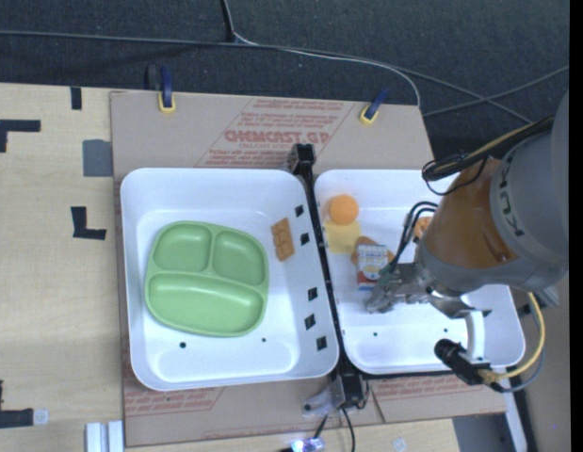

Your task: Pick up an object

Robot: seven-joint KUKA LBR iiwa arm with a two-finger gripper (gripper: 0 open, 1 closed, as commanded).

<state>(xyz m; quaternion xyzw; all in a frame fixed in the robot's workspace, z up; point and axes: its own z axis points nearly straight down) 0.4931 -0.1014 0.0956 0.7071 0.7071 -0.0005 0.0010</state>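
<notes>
In the right bin point(404, 348) lie an orange ball point(343, 209), a pale yellow object point(339, 238) just below it, and a small packet with red and white print point(370, 258). My gripper point(383, 295) is down in this bin, just below the packet, its metal fingertips close to the bin floor. The arm's orange band and grey wrist cover the bin's right part. Nothing is visibly held between the fingers. A small orange item point(422, 224) peeks out beside the arm.
The left bin point(140, 196) holds a green divided plate point(208, 278) and a small brown cracker-like piece point(283, 239) near its right wall. A black divider with clips runs between the bins. Cables cross the dark floor behind the bench.
</notes>
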